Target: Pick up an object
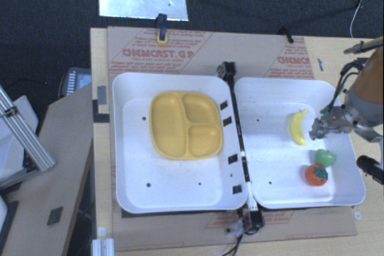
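Camera view, slanted down on counter [198, 45]. Two white bins side by side; right bin [270, 105] taken as landmark for all places.

Inside right bin, toward its far-right side: yellow banana [297, 127], lying roughly lengthwise, stem end up-screen. Below it, nearer the bin's front-right corner: green pepper-like toy [324, 157], then orange-red tomato toy [316, 174] touching or just beside it. Rest of bin floor bare apart from small dark holes.

Left of right bin: second bin [126, 189] carrying yellow divided plate [184, 125]. Not relevant to the pick.

Gripper [318, 129] over right bin's right wall, just beside banana's right flank, above green toy. Fingers dark and blurred against the grey wrist; cannot tell whether spread or pressed together. Nothing visibly pinched.

Judged step: approach, no grasp yet. Likely target banana, nearest item.

To do well:
- Centre over banana's middle, not its tapered tips.
- Set fingers across the short width, so closing squeezes the narrow body.
- Descend straight; avoid nudging banana toward bin centre.
- Keep clear of bin's right wall and of green toy below.
- Close only once both fingers flank the fruit; lift slowly, check for slip.

Risk: smooth curved plastic, apt to roll or squirt out.
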Controlling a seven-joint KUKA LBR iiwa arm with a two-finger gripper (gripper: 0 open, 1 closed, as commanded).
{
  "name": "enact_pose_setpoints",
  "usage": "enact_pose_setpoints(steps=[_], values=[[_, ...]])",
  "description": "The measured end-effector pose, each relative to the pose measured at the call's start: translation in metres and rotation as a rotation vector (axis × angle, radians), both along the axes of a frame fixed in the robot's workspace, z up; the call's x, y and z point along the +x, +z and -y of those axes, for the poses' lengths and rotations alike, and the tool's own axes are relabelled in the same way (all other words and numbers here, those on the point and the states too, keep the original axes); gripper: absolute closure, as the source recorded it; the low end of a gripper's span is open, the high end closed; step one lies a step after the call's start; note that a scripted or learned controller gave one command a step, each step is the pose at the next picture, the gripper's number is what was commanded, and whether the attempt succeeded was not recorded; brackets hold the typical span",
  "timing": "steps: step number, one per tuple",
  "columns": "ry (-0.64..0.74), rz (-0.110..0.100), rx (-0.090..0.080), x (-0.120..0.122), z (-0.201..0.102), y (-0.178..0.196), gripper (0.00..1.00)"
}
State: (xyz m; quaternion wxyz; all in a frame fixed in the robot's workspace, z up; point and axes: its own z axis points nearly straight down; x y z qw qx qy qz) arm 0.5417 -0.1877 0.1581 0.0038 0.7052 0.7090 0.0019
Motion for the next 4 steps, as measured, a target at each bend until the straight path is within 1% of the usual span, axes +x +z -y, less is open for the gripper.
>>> enact_pose_setpoints(steps=[1, 2, 3, 4], values=[[0.001, -0.002, 0.001, -0.007, -0.005, 0.052, 1.00], [0.001, 0.001, 0.000, -0.001, -0.008, 0.115, 1.00], [0.004, -0.007, 0.004, -0.004, -0.064, 0.104, 1.00], [0.005, -0.006, 0.004, 0.011, -0.122, 0.096, 1.00]])
